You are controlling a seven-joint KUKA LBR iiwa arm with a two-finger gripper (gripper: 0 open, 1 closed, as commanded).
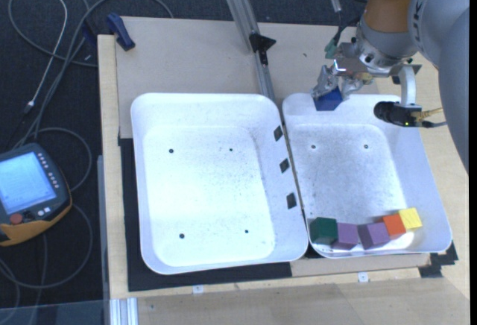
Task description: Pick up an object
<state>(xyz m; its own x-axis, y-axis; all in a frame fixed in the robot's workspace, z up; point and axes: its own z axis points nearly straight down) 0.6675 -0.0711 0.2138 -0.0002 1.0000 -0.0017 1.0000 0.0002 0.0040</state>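
I look first at the gripper [329, 89]. It hangs over the far edge of the right bin [428, 189], near the corner that touches the left bin [149, 167]. Between its fingers I see a blue block [326, 101], so I judge the claw is clenched on this block. The block sits just under the metal fingers and seems lifted above the bin rim, though from this slanted view I cannot be sure how high it is.

For the coming move, the relation that matters is simple: the blue block is directly below the claw, in its grasp, not to one side. So I think no sideways search is needed. The arm only needs to rise straight and keep the grip closed. The block looks a little tilted in the fingers, and I cannot tell its long axis well.

Going outward, the other objects are well apart from the claw. They lie in a row along the near wall of the right bin: a green block [323, 229], a purple block [347, 234], a second purple block [375, 235], an orange block [395, 225] and a yellow block [411, 219], each touching its neighbour.
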